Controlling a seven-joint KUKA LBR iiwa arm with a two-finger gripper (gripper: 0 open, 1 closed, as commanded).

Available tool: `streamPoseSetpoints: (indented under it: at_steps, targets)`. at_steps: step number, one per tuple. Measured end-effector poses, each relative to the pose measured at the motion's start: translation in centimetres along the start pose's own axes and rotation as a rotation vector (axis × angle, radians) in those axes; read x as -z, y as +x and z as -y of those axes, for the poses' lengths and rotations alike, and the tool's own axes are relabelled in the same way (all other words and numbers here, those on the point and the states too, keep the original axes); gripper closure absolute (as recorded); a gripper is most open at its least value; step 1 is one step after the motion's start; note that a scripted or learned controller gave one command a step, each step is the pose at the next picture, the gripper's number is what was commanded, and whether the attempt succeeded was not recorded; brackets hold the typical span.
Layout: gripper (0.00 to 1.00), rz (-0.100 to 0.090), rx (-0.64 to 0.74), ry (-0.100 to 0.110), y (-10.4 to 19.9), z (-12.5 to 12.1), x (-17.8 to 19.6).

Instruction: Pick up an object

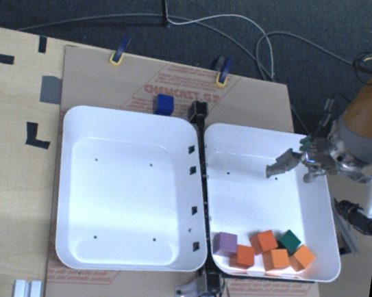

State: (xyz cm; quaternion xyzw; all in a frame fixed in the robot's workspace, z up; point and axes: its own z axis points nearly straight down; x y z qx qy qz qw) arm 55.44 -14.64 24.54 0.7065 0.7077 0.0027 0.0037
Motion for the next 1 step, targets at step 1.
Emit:
streamPoseSetpoints:
  at_steps: [1]
  targets:
    - [0.00,-0.001,-0.001,0.005,-0.71,-3.23,5.78]
